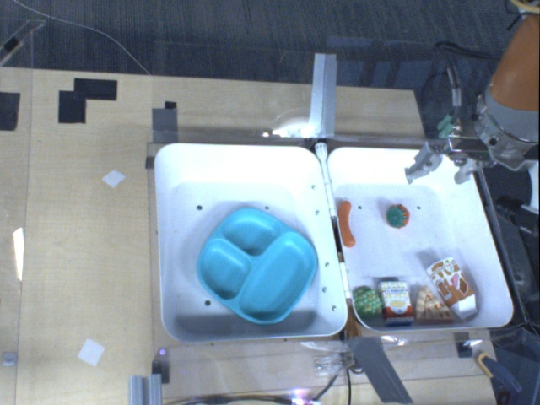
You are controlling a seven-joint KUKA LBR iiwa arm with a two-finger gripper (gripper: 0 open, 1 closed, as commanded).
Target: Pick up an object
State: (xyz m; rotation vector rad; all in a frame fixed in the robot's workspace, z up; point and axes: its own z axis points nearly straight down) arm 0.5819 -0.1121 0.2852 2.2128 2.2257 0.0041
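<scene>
My gripper [442, 168] hangs over the back right corner of the right bin [371, 169], its two grey fingers spread apart with nothing between them. In that bin, a small green and red ball [397, 216] lies near the middle, in front of and left of the gripper. An orange carrot-like stick [345, 224] lies along the left wall. Along the front edge sit a green round item [366, 299], a small food box [394, 299], a waffle-like piece [433, 306] and a printed packet [450, 282].
The left bin [181, 175] holds a blue divided plate [256, 263]. A metal post [324, 91] stands behind the divider between the bins. The orange band of the arm [515, 70] reaches in at the upper right.
</scene>
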